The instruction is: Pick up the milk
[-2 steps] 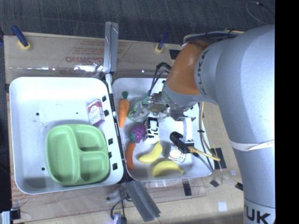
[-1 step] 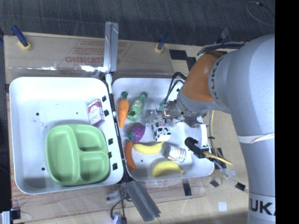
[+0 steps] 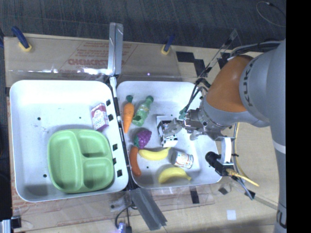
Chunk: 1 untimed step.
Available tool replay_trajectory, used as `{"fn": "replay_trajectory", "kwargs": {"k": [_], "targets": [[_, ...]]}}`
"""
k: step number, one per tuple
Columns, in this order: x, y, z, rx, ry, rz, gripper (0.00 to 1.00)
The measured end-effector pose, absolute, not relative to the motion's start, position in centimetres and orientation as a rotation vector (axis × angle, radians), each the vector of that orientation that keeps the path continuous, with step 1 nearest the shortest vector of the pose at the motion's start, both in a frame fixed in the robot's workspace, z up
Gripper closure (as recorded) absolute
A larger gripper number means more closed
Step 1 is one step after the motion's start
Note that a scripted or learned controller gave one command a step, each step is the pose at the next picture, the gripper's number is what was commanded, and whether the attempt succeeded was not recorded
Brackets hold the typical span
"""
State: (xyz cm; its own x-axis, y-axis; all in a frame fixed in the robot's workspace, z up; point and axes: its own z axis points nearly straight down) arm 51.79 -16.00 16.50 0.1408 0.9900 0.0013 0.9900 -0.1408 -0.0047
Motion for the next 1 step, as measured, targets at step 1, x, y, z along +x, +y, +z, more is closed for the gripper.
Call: {"fn": "replay_trajectory", "kwargs": {"k": [1], "targets": [[58.12, -17.69, 9.34, -2.482, -1.925, -0.002, 0.0]]}}
